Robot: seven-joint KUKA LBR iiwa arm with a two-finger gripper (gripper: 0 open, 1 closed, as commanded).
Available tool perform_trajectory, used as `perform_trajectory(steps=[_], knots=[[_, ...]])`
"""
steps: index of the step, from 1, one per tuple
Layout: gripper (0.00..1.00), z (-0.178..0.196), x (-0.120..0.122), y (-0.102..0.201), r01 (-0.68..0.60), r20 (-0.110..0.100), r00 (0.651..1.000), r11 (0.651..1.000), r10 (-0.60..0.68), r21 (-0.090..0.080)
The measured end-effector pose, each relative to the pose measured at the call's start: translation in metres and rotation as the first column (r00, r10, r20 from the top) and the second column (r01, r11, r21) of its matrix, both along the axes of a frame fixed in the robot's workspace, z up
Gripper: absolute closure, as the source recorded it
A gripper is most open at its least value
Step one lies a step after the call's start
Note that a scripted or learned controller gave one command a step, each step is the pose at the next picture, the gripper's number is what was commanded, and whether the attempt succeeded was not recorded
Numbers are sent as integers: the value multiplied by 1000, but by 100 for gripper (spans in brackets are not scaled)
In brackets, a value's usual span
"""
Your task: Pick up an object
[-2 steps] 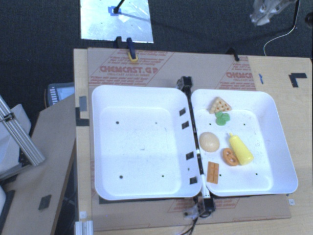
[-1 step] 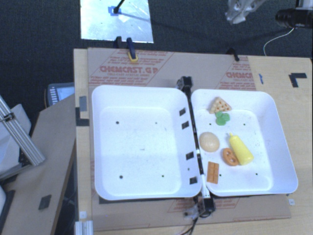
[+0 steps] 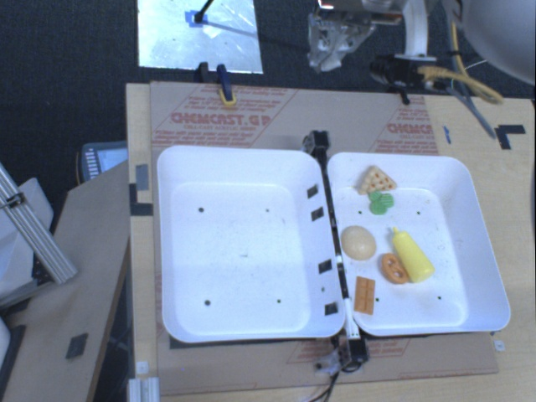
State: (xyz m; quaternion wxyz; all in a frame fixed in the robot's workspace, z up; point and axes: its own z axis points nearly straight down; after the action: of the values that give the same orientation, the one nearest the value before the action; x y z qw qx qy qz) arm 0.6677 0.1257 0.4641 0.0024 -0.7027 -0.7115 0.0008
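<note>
The right bin (image 3: 469, 195) holds several small items: a tan waffle-like piece (image 3: 376, 179), a green piece (image 3: 382, 202), a cream egg-shaped object (image 3: 358, 243), a yellow bottle (image 3: 410, 254), an orange ring (image 3: 393, 268) and an orange-brown rectangular block (image 3: 364, 295). My gripper (image 3: 329, 47) hangs high at the top of the view, well behind and above the bins. Nothing shows between its fingers.
The left bin (image 3: 180, 182) lies beside the right one, with black clips along the divider (image 3: 328, 233) between them. Both rest on a cardboard sheet (image 3: 276, 115). A shiny metal plate (image 3: 199, 23) lies at the top left. Cables (image 3: 444, 74) run at the top right.
</note>
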Motion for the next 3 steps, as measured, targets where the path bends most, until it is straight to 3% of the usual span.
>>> perform_trajectory(steps=[1,2,3], knots=[[100,76,-20,92,-2,13,1000,1000,2,4],[100,73,-80,-40,24,8,1000,1000,-24,-4],[100,41,-100,41,1,3,1000,1000,-1,0]])
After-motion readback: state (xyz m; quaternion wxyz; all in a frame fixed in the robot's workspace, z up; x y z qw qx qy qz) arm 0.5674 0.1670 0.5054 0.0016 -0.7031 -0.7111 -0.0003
